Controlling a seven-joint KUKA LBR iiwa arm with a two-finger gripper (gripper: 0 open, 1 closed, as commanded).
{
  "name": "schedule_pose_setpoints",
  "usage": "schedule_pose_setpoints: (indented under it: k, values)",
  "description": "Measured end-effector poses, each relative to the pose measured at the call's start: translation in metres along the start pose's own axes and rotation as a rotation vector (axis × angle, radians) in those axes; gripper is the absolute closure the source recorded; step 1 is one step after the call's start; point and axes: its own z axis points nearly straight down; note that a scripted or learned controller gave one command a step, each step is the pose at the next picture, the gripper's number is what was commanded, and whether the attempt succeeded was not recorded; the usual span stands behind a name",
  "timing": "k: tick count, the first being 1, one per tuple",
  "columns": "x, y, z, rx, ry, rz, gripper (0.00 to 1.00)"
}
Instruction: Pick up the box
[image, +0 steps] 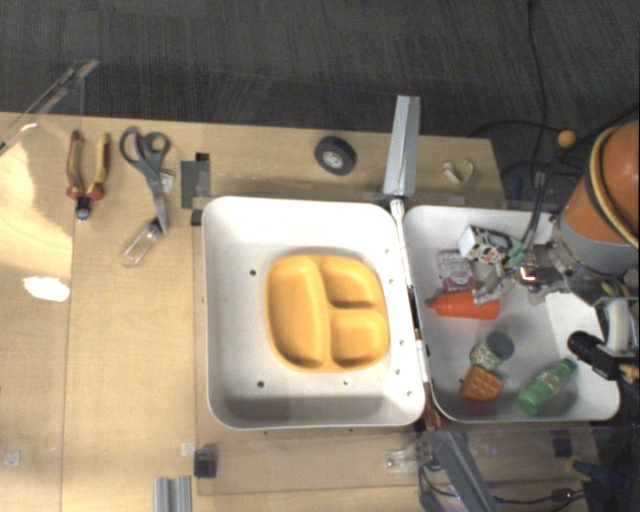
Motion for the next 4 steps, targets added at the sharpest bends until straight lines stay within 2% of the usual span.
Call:
schedule_pose_setpoints:
  k: [1, 2, 3, 4]
  values:
    - [0.024, 0.054, 0.085, 0.0, 0.0, -0.13, 0.0]
    - [0.025, 0.056, 0.073, -0.007, -0.001, -0.132, 1.0]
    - [0.025, 0.056, 0.073, -0.007, -0.001, -0.132, 0.0]
    - [0.032, 0.103, 0.101, 0.035, 0.003, -0.243, 0.0]
